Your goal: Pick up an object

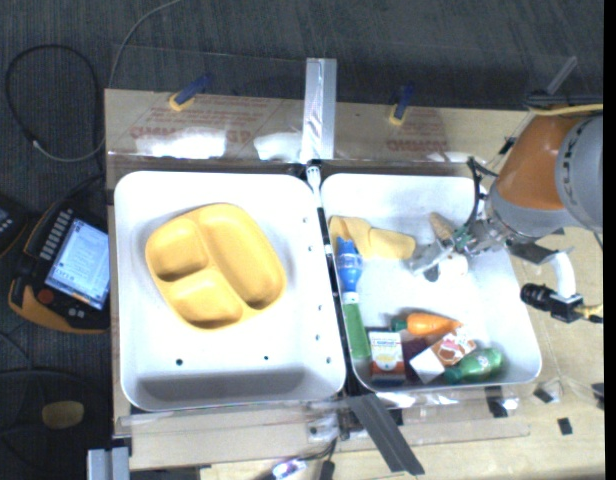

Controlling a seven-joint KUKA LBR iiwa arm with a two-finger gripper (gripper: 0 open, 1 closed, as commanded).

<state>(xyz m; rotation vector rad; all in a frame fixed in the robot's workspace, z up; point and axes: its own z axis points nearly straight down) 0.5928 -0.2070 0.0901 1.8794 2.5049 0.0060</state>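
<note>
Grey gripper [440, 258] hovers low in the right bin [523, 313], beside the yellow item [373, 238]; I cannot tell its finger state. The approach seems under way; next, it must close squarely around 1 object.

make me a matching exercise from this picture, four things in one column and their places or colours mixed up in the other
Things:
1. yellow divided tray
2. carrot
3. blue tube
4. gripper

Places:
A. lying along the right bin's left wall
B. over the upper middle of the right bin
C. in the left bin
D. orange, among the pile at the right bin's near edge

Pairs: 1-C, 2-D, 3-A, 4-B
</note>
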